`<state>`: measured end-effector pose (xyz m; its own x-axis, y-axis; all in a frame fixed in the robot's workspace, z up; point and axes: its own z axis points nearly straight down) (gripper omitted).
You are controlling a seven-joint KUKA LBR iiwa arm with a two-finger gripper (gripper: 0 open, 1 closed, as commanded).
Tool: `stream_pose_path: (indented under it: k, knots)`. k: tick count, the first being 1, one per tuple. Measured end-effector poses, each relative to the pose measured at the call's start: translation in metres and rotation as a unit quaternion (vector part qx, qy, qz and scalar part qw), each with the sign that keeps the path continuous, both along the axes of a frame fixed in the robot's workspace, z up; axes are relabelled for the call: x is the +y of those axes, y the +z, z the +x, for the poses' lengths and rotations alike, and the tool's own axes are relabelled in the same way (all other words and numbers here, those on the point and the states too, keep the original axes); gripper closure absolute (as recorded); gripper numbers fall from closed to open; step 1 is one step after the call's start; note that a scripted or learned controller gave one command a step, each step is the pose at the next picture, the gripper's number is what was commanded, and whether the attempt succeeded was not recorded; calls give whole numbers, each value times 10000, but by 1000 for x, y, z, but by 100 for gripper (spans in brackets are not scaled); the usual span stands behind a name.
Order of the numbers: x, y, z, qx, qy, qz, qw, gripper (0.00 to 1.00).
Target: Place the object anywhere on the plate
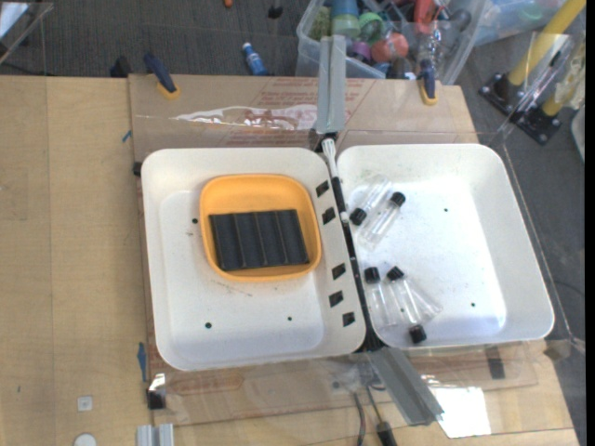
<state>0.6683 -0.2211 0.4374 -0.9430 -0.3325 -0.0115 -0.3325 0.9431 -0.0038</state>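
Note:
An orange plate [256, 186] sits in the left white bin [177, 277], slightly toward its back. A black ribbed rectangular block [258, 240] lies flat on the plate and covers most of its middle. In the right white bin [483, 240] lie several clear plastic tubes with black caps. Two of them [383, 214] are near the bin's back left, and the others [400, 297] are near its front left corner.
A grey metal bar [330, 91] runs down to the seam between the bins, where several small black tabs [333, 272] line the edge. A clear tub of colourful toys [400, 17] stands behind the bench. Wooden tabletop lies on the left.

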Motion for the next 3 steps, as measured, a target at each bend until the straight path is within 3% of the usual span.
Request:
stream_pose_path:
  k: [1, 2, 3]
  knots:
    - [0, 0, 0, -1, 1966, -17, 9805, 100]
    - [0, 0, 0, 1, 3623, -31, 9321, 100]
    - [0, -1, 0, 3, 5142, -40, 8577, 100]
